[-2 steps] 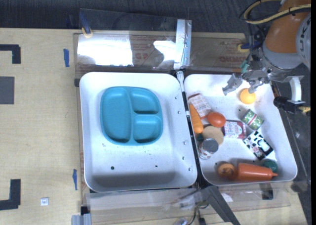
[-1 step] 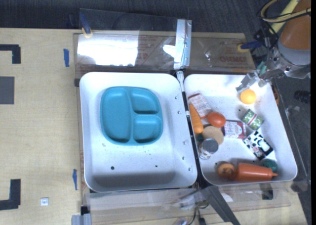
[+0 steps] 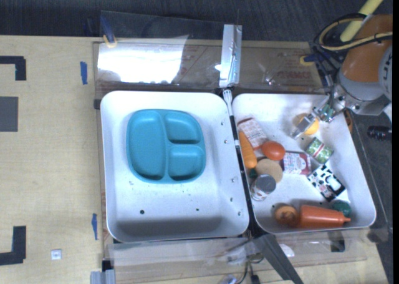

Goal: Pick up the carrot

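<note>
Carrot [image 3: 247, 150] lies along the left wall of the right bin [image 3: 365, 183], well away from the fingers [image 3: 310, 124], down and to their left, beside a tomato [image 3: 273, 150]. The fingers sit at the bin's upper right, over a small yellow item [image 3: 311, 128]; how wide they stand I cannot tell. A blue tray [image 3: 166, 145] rests in the left bin [image 3: 118, 170].

Arm [image 3: 368, 73]: grey rounded casing, orange band above wrist. Black cables looped beside orange band, yellow strip running alongside them. Hand [image 3: 324, 113]: small, metallic grey, details blurred.
</note>
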You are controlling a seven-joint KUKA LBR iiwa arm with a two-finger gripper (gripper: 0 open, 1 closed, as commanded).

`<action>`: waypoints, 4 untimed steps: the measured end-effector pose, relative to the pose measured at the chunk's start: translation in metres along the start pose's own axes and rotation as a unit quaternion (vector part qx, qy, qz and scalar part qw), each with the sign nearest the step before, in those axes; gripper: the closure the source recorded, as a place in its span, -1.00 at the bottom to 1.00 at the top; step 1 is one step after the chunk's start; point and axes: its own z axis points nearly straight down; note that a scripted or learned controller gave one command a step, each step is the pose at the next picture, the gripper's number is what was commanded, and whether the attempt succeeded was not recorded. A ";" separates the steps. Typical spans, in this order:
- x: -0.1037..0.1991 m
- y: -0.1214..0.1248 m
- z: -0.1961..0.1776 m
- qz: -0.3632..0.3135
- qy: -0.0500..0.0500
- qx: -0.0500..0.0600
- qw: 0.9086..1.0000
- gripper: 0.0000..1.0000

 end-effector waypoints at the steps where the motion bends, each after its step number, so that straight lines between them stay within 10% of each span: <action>1: -0.003 0.002 -0.010 0.000 -0.010 -0.005 1.000 1.00; 2: 0.001 0.002 -0.008 -0.001 -0.001 -0.001 1.000 -1.00; 3: 0.011 -0.026 -0.086 0.036 -0.017 -0.009 0.999 -1.00; 4: 0.002 -0.003 -0.002 -0.028 -0.004 -0.002 1.000 -1.00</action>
